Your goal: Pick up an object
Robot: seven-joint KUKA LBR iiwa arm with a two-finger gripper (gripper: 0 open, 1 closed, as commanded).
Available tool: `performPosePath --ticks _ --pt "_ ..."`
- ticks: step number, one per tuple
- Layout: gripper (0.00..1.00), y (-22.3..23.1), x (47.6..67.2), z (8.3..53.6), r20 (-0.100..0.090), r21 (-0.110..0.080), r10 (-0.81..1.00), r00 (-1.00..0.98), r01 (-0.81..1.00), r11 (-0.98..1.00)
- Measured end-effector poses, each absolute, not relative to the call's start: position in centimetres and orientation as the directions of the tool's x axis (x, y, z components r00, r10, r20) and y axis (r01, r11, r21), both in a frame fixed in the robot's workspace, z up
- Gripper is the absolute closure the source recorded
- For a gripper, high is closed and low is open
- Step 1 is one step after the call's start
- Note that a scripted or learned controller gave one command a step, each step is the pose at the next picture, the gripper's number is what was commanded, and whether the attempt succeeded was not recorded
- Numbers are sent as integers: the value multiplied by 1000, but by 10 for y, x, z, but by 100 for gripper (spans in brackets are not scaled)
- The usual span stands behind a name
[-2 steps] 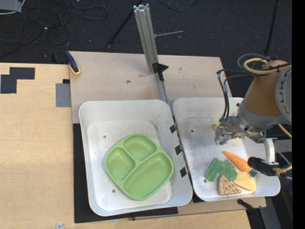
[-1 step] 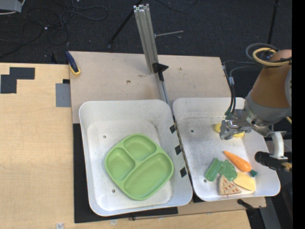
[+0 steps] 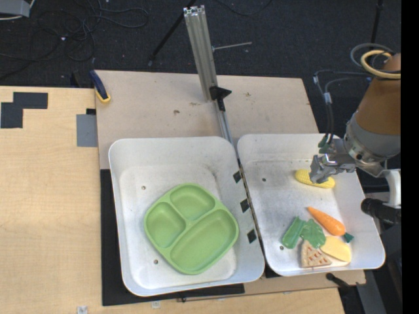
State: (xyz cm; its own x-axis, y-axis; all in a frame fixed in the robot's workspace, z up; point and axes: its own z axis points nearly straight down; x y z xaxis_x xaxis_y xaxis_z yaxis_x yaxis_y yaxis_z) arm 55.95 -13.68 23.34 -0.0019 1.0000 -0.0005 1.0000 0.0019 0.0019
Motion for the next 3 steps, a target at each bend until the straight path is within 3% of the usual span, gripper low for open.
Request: performPosePath --ticks 2,3 --pt "100 -25 539 214 3 -5 1000 -5 1000 5" --pt "100 31 535 226 3 -1 1000 -6 1000 6"
